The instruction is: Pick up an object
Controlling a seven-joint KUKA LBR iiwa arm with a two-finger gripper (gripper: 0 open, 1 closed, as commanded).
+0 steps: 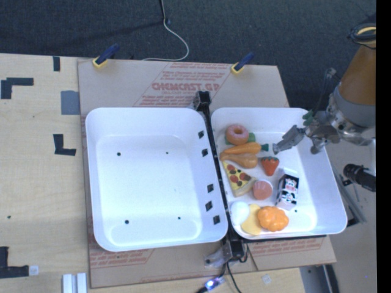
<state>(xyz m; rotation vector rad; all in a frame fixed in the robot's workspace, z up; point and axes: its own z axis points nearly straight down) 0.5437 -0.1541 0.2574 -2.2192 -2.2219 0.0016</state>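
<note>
The gripper (pixel 282 145) hovers over the right bin (pixel 317 224) just above the strawberry (pixel 270 164); finger state cannot be told. All toys lie in the bin, nothing is lifted, so the pick seems not yet done.

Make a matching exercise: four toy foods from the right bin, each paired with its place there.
Things:
1. donut
2. pizza slice
3. strawberry
4. orange

Places:
A. near edge of the bin
B. just below the gripper
C. far end, by the divider
D. beside the divider, mid-bin

Pairs: 1-C, 2-D, 3-B, 4-A
</note>
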